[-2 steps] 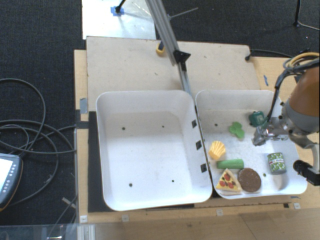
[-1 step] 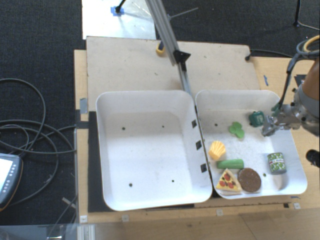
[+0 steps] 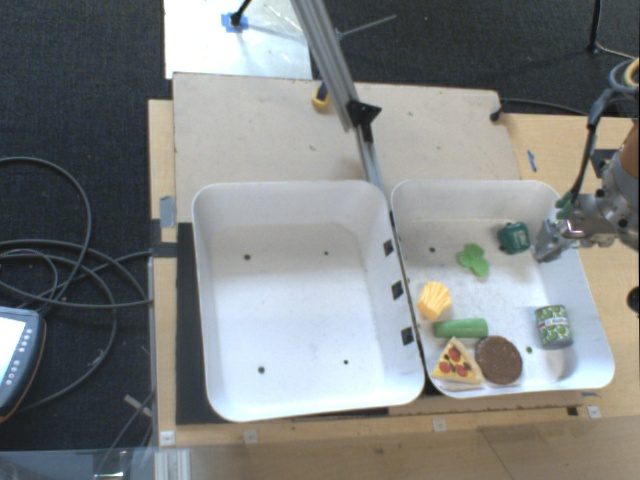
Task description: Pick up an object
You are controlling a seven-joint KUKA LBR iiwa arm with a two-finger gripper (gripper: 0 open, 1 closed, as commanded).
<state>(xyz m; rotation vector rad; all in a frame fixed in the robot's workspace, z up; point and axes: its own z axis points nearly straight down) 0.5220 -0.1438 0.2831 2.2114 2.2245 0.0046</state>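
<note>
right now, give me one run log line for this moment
phase: approach | hand: over right bin's far right side, nothing seen held | nearest item: dark green cup | left bin: no items

Arm housing: grey, rounded casing [image 3: 622, 218], visible at the right edge of the camera view.
Band: orange strip [image 3: 631, 158] above the wrist, partly cut off by the frame edge.
Wrist section: pale grey, cylindrical, smooth finish.
Gripper: small metallic two-finger gripper [image 3: 552, 246], silver-grey with darker joints; a green patch sits at its upper side.
Cabling: thin dark cable [image 3: 588, 148] running down along the arm toward the wrist.
Upper fitting: light grey curved piece [image 3: 622, 76] with a yellowish rim, near the top right.
Markings and screws: too small to tell.
</note>
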